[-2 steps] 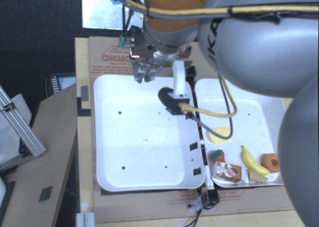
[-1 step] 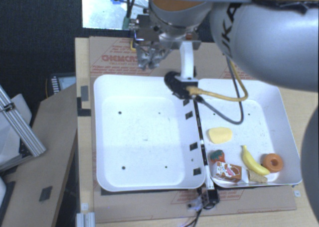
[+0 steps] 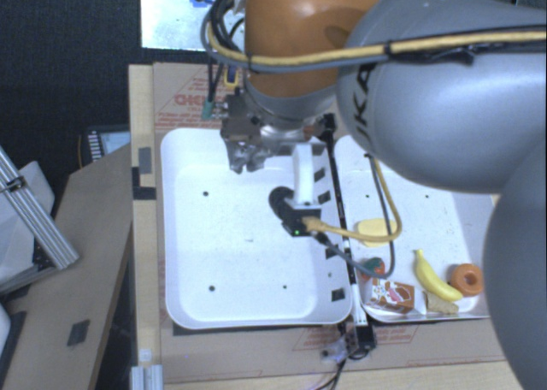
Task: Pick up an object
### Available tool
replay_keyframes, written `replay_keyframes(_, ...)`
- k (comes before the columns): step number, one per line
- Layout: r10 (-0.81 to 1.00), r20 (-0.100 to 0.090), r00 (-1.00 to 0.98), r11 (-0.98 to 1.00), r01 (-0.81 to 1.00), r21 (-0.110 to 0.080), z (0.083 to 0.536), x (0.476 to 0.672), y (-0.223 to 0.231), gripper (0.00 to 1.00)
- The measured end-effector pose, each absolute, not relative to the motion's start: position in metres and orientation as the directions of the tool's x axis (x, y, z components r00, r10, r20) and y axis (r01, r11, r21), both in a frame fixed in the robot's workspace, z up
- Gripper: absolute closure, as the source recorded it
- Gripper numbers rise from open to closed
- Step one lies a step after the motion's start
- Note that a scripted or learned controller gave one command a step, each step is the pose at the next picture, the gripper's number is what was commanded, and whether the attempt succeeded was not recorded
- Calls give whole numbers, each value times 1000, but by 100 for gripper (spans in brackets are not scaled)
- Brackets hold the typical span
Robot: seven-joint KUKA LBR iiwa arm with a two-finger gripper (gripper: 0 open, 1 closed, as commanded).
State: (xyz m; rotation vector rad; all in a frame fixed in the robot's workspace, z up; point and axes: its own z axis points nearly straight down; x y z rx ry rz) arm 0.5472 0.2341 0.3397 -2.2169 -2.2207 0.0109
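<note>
My gripper [image 3: 244, 157] hangs over the far part of the left white bin [image 3: 222, 243], under the orange band of the arm. Nothing is visible in it. In the near part of the right bin [image 3: 427, 200] lie a yellow banana [image 3: 432, 275], an orange ring [image 3: 467, 278], a red and white packet [image 3: 393, 295] and a small red and green item [image 3: 373, 267]. A pale yellow rounded object [image 3: 373, 227] sits further back, by the divider. All of them lie well to the right of the gripper and nearer the front.
The big grey arm covers much of the right bin's far side. A yellow cable loops down over the divider between the bins. Brown cardboard [image 3: 179, 97] borders the bins at the back, and a metal frame [image 3: 34, 217] stands at the left.
</note>
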Motion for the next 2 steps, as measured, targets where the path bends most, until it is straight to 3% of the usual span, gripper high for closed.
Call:
replay_keyframes(1, 1000, 1, -2, 2, 1000, 1, 344, 549, 234, 0)
replay_keyframes(2, 1000, 2, -6, 6, 1000, 2, 355, 550, 234, 100)
